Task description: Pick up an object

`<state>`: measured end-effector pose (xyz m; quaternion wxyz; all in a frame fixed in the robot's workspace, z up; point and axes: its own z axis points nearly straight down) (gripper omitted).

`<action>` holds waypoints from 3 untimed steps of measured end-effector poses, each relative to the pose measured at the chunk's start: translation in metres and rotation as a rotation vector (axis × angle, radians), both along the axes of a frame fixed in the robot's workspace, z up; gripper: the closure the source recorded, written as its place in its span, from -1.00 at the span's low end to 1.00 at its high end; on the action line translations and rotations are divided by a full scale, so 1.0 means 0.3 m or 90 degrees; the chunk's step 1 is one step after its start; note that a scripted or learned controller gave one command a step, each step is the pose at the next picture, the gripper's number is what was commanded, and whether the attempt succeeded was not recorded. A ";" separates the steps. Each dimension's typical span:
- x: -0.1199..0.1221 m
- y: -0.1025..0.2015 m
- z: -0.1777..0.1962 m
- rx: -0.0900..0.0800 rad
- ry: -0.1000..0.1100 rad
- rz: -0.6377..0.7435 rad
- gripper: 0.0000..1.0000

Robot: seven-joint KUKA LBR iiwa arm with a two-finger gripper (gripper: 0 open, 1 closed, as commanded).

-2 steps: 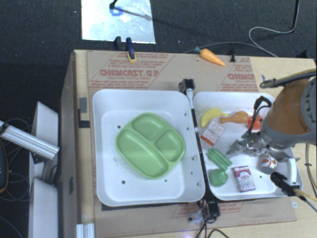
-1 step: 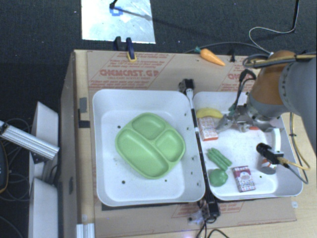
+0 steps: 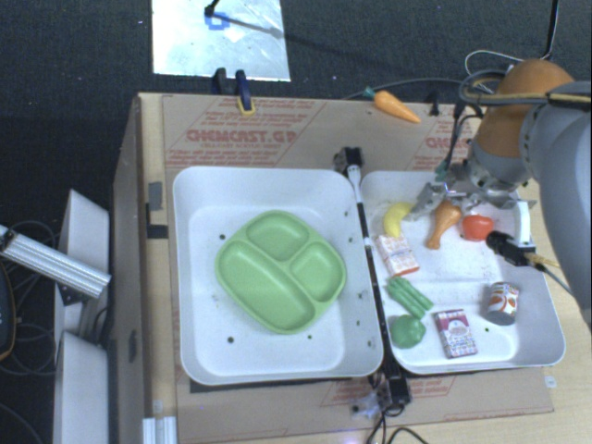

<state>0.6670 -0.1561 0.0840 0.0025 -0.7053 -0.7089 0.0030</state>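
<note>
Brown cardboard-covered bench (image 3: 231, 132) across the middle of the frame, on a dark floor. A shiny silver sheet (image 3: 220, 26) on that floor at the upper left.

Two white bins on the bench, side by side: left bin (image 3: 199, 340) and right bin (image 3: 546, 336), touching along the middle.

Grey arm (image 3: 560, 155) coming in at the upper right edge, with its orange band up top.

One big green tray (image 3: 280, 269) with three hollows, lying in the left bin.

Pincer (image 3: 433, 195) low over the upper part of the right bin. Open or shut: cannot tell.

One brown drumstick (image 3: 442, 223) just below the pincer, tilted, thin end up toward it. Touching or not: cannot tell.

Around it in the right bin, one of each:
- yellow banana (image 3: 396, 218), just left of the drumstick
- red tomato (image 3: 477, 227), just right of it
- long green veggie (image 3: 408, 296), lower down
- round green veggie (image 3: 406, 329), near the bottom left corner
- silver can (image 3: 500, 303), lower right

Two small boxes there: a red and white box (image 3: 400, 257) under the banana, and a dark red box (image 3: 455, 331) near the bottom wall.

One orange carrot (image 3: 396, 106) out on the bench, above the right bin.
</note>
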 end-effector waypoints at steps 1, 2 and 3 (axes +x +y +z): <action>0.009 0.002 0.040 -0.001 -0.007 0.002 1.00; -0.092 0.134 0.335 0.000 -0.008 0.000 1.00; -0.212 0.270 0.520 0.001 -0.007 0.000 1.00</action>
